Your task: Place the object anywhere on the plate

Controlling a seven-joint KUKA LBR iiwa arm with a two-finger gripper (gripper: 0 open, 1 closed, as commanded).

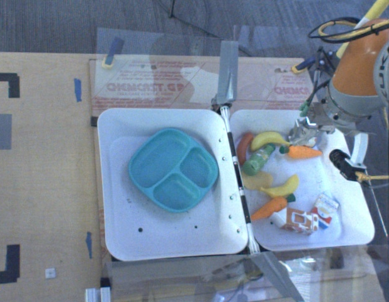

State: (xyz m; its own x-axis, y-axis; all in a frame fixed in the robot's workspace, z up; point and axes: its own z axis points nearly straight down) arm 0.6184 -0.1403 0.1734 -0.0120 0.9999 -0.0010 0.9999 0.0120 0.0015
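Two shallow white bins sit side by side below me on a tan bench, both smooth plastic with rounded corners. The left bin (pixel 119 231) holds a teal plate (pixel 174 168), a glossy rounded-square dish moulded into three compartments, turned at a slant near the bin's middle. Nothing lies on the plate.

The right bin (pixel 352 228) carries a scatter of small toy foods. A yellow banana (pixel 269 139) curves along the upper part, beside a red oblong piece (pixel 244 146) near the dividing wall. A green bottle-shaped piece (pixel 256 160) lies just below them. An orange carrot (pixel 303 152) with a tapered body lies to the right of the banana. Lower down there is a second yellow banana (pixel 284 186), a second carrot (pixel 269 209) with a green tip, and a small white and orange carton (pixel 299 220) beside a crinkled wrapper-like item (pixel 325 204).

My arm, grey with its orange band (pixel 361 65), comes in from the right over the upper corner of the right bin. My gripper (pixel 303 128) hangs just above the first carrot and the banana's right end, close to both. Its metal parts blur together there, so I cannot tell how it is set, nor whether it touches either piece. All the toy foods lie in the right bin, well apart from the plate.
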